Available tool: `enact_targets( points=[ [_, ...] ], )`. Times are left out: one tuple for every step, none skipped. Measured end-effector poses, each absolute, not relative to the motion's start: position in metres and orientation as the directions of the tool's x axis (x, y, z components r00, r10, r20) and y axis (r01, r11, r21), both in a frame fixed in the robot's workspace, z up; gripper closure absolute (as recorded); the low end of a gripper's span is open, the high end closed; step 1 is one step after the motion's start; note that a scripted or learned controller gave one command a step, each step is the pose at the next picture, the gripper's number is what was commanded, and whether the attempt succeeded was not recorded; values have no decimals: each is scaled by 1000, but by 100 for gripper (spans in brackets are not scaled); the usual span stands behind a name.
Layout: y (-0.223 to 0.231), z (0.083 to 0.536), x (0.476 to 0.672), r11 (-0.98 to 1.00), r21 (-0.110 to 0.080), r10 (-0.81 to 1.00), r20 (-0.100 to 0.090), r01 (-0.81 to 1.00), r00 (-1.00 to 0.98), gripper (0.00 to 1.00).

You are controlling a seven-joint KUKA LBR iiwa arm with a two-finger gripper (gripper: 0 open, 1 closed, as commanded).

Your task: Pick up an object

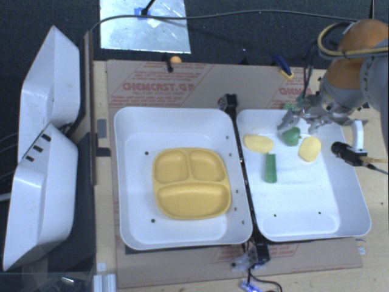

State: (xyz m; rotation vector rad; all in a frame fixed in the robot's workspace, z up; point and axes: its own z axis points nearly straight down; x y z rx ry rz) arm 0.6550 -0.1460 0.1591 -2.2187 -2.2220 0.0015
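Note:
My gripper [300, 126] hangs over the far part of the right bin [316, 224], open, its two grey fingers spread apart. A small round green object [292, 137] lies just below and between the fingertips, nearer the left finger; I cannot tell whether they touch it. A pale yellow lump [309, 149] rests right of the green object, and another yellow lump [258, 143] lies to its left. A green oblong block [270, 167] lies toward the bin's middle.
The left bin [130, 224] holds a yellow divided plate [191, 183]. A black clip [229, 101] sits where the two bins meet at the far side. White housings [42, 163] stand left of the bench.

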Motion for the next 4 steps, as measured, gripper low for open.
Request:
enact_targets(
  points=[
    [-141, 99, 649, 1, -4, 1000, 1, 1000, -1, 0],
    [-142, 113, 651, 1, 3, 1000, -1, 1000, -1, 100],
    [-149, 162, 646, 0, 5, 1000, -1, 1000, 0, 100],
    [-148, 206, 653, 1, 5, 1000, -1, 1000, -1, 100]
  ],
)
